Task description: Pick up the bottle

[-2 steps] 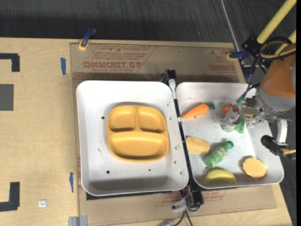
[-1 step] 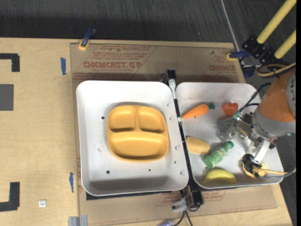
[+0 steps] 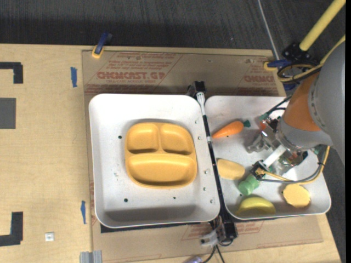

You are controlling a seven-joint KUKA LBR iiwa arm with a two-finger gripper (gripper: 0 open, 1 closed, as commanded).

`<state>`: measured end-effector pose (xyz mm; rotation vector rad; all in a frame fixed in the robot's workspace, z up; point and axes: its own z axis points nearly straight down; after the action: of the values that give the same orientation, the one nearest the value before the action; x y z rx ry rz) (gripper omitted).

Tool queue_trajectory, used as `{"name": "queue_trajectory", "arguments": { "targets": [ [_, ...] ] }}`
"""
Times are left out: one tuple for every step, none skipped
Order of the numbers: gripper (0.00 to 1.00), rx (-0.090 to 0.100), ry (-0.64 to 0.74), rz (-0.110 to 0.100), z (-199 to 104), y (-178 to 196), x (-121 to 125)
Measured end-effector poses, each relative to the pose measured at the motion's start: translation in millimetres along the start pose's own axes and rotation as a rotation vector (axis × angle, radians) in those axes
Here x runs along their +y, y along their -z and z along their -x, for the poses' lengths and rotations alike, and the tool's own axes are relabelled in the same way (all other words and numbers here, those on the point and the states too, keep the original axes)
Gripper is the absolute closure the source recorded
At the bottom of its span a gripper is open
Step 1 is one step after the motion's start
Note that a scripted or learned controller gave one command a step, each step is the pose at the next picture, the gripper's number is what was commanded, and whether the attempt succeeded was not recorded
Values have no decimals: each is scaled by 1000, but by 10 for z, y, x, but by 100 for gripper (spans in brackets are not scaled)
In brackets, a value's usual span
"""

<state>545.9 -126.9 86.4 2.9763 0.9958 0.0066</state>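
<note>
In the right bin [image 3: 230, 107], a small green object [image 3: 248, 185] lies near the front; it looks like the bottle, with a dark end pointing up and to the right. My gripper [image 3: 264, 149] hangs low over the middle of this bin, just above and to the right of the green object. Cables and the wrist cover much of it. The grey arm with its orange band [image 3: 300, 114] comes in from the right.
Around the green object lie an orange carrot [image 3: 227, 129], a yellow piece [image 3: 230, 170], a yellow-green fruit [image 3: 256, 204] and an orange-yellow round piece [image 3: 296, 195]. The left bin [image 3: 104, 147] holds a yellow divided plate [image 3: 160, 153]. A black divider separates the bins.
</note>
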Motion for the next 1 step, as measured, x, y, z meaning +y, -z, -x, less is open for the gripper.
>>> {"name": "queue_trajectory", "arguments": {
  "targets": [
    [0,-5,-184,-10,142,295,-556]
  ]
}}
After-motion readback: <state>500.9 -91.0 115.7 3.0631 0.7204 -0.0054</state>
